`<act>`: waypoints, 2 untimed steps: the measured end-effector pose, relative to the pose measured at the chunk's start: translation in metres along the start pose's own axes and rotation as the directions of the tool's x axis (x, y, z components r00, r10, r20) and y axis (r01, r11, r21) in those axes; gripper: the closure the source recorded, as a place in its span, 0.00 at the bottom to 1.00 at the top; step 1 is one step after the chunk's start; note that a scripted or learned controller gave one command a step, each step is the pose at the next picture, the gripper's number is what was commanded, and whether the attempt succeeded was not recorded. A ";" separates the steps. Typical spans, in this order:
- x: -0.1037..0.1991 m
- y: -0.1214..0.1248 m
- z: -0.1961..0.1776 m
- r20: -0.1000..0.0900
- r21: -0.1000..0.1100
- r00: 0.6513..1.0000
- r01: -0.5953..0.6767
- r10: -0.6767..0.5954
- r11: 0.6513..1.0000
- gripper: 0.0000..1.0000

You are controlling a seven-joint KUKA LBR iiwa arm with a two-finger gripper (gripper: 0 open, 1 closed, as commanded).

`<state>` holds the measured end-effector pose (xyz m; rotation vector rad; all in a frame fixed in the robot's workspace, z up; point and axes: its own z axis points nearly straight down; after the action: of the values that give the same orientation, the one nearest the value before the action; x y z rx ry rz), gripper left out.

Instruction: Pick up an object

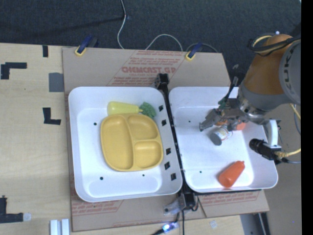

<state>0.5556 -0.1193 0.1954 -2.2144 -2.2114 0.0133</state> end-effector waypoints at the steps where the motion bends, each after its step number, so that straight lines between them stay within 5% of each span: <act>1: 0.000 0.003 -0.006 0.002 -0.012 1.000 0.003 -0.003 1.000 0.00; 2: 0.010 0.000 0.052 0.002 -0.007 1.000 0.002 -0.002 1.000 0.00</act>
<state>0.5550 -0.1089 0.1439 -2.2162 -2.2184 0.0072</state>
